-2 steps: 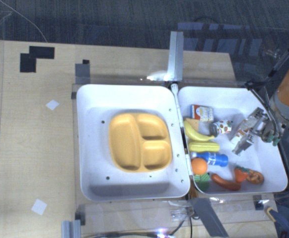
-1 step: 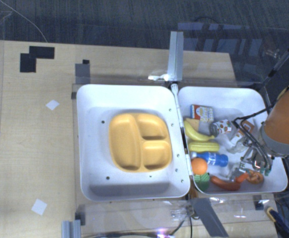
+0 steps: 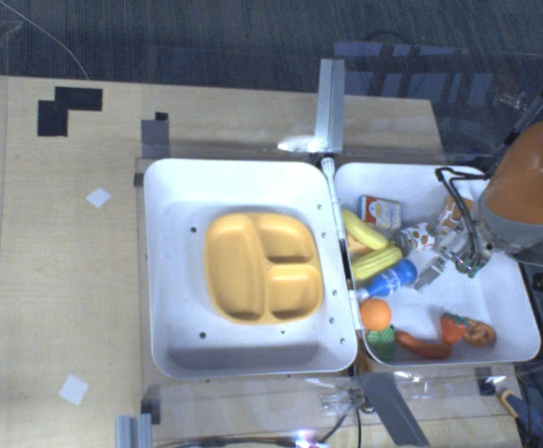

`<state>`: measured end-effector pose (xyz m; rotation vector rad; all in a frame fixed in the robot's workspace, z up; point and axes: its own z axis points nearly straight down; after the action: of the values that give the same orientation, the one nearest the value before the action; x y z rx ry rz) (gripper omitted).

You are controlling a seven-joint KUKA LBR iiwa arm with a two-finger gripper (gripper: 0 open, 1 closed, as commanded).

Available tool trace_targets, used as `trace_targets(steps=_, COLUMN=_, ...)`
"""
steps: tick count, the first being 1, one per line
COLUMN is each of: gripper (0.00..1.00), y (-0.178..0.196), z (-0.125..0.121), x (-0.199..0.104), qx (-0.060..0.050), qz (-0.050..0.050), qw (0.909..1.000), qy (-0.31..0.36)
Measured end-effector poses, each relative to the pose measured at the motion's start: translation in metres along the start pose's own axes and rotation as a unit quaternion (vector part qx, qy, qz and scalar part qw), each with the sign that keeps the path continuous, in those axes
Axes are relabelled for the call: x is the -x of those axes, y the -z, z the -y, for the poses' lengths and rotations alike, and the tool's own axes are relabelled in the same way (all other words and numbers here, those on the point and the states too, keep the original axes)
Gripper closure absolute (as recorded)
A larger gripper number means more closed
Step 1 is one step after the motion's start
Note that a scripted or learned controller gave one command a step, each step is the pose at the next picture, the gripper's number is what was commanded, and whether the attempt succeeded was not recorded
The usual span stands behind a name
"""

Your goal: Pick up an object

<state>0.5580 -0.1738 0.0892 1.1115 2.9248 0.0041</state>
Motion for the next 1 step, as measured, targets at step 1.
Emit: trace_targets(steps=1, gripper=0.0, y=-0.0016, z=-0.0652, x=0.0146, qx=-0.003, qz=-0.004, qw=0.9873, qy=-0.159)
